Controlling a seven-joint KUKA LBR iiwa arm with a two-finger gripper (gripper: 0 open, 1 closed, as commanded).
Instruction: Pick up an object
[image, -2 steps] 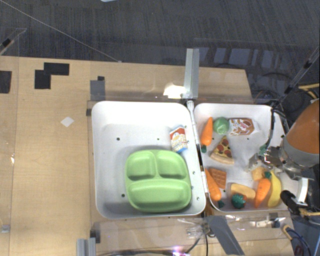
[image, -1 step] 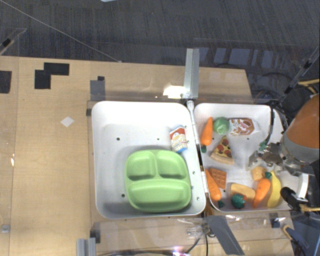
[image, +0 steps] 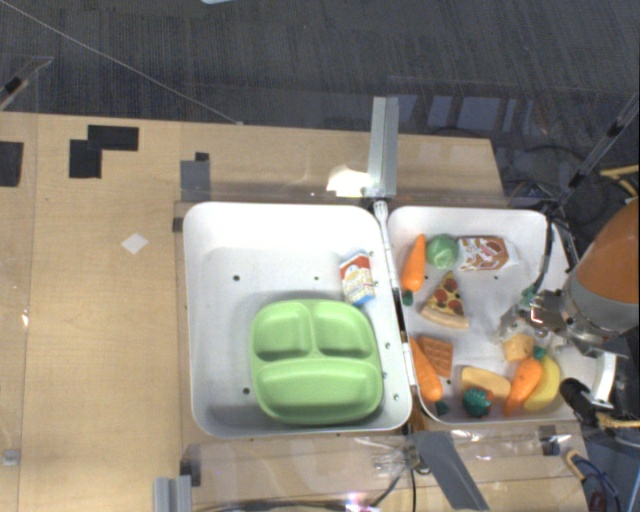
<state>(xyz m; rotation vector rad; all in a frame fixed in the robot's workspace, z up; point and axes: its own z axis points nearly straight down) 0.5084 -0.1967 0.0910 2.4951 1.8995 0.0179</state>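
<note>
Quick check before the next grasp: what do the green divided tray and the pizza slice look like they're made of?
Green divided tray: looks like moulded plastic, smooth with a soft sheen, one even colour and rounded compartment edges. Pizza slice: probably a plastic toy, with flat painted-looking toppings and a matte finish; too small to rule out rubber or foam.

The arm (image: 608, 275) reaches in from the right, its hand (image: 527, 318) lowered.

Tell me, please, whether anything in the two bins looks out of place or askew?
One thing stands out: a small carton lies tipped on its side in the left bin, against the dividing wall beside the green divided plate, apart from the toy food heaped in the right bin. I see no spill or damage.
</note>
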